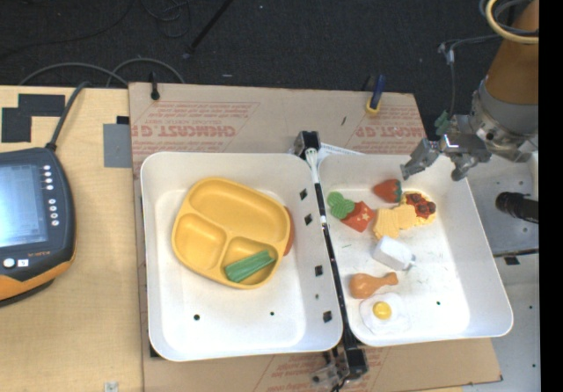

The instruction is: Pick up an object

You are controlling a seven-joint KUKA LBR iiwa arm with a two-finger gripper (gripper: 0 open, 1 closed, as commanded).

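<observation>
Toy food in the right bin, gripper above its far edge

A yellow tray (230, 230) fills the left bin (167, 311); in the right bin (479, 294), the red piece (387, 191) lies just down-left of the gripper (435, 162), fingers spread and holding nothing.

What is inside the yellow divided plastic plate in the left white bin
A green bean-shaped toy lies in a lower compartment of the yellow divided plastic plate; the other compartments look bare. An orange-red sliver peeks out at its right rim, mostly covered.

Even overhead light, soft shadows (slight blur), white bins (176, 329) bright.
</observation>
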